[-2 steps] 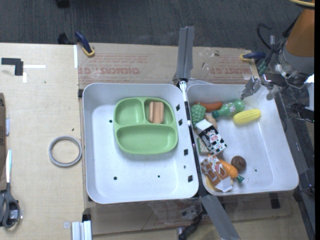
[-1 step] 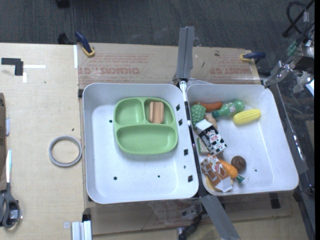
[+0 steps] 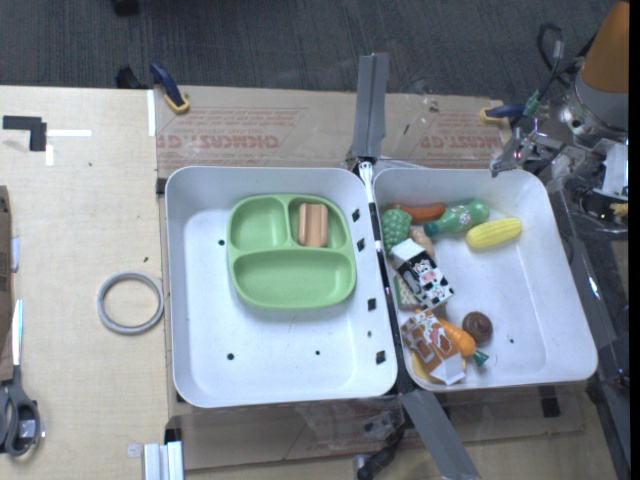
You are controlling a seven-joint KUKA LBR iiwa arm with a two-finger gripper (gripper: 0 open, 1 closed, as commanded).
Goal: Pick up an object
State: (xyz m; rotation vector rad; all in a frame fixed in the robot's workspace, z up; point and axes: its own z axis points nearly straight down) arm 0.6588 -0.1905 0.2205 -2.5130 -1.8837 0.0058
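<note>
Two white bins sit side by side; the arm (image 3: 600,78) waits at the far right.
The gripper (image 3: 515,146) hangs over the far edge of the right bin (image 3: 560,338), well apart from the toys; I cannot tell how its jaws stand; the corn (image 3: 493,232) lies near it beside a green bottle (image 3: 458,217); the left bin (image 3: 270,358) holds a green tray (image 3: 290,278) with a hot dog (image 3: 313,225) in its far right part.

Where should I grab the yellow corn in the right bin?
Grip the corn across its thick middle, coming straight down. It lies on its side, pointing left-right, with bare bin floor in front and behind, so the fingers probably fit either side.
</note>
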